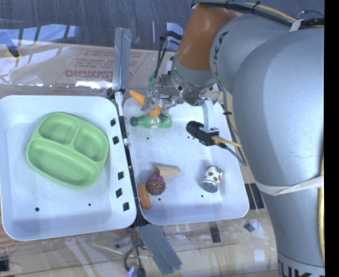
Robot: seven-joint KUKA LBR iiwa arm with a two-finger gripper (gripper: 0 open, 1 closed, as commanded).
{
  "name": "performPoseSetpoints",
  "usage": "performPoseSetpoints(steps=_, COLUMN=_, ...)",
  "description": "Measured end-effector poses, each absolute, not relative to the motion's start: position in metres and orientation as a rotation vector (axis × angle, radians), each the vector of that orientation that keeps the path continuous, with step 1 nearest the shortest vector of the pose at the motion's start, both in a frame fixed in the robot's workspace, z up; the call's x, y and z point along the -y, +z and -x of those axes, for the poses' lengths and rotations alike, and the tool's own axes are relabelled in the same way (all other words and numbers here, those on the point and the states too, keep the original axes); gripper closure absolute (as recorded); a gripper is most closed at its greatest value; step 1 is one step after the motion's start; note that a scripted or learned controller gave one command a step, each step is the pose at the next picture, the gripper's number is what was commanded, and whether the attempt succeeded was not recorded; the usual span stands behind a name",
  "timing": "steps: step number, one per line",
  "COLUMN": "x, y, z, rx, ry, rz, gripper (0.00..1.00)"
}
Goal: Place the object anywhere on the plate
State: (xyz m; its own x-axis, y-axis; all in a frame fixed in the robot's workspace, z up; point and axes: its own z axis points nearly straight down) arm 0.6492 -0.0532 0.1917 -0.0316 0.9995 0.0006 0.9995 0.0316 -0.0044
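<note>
In the camera view you see the gripper (153, 104) low at the right bin's (230, 203) far-left corner, directly over a green bottle (151, 120) lying beside an orange carrot (137, 96); you cannot tell how far its grip is spread or whether it grasps anything. The green plate (68, 149) sits mid left bin (13, 212). An ice-cream cone (167, 170), a dark berry (156, 185) and a cup (212, 178) lie near the right bin's near edge.

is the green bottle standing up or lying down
Lying down: the green bottle rests on its side in the right bin, under the gripper.
</note>
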Motion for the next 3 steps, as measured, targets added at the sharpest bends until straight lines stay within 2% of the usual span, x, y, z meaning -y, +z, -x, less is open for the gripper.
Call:
performPoseSetpoints(steps=1, x=-0.0113, y=0.1937, z=-0.5897, rx=2.153, ry=0.007, rz=2.283, gripper=1.00)
performPoseSetpoints(steps=2, x=-0.0110, y=0.1938, z=-0.5897, rx=2.152, ry=0.006, rz=2.284, gripper=0.00)
performPoseSetpoints(steps=3, x=-0.0114, y=0.2033, z=-0.5900, rx=2.155, ry=0.009, rz=2.279, gripper=1.00)
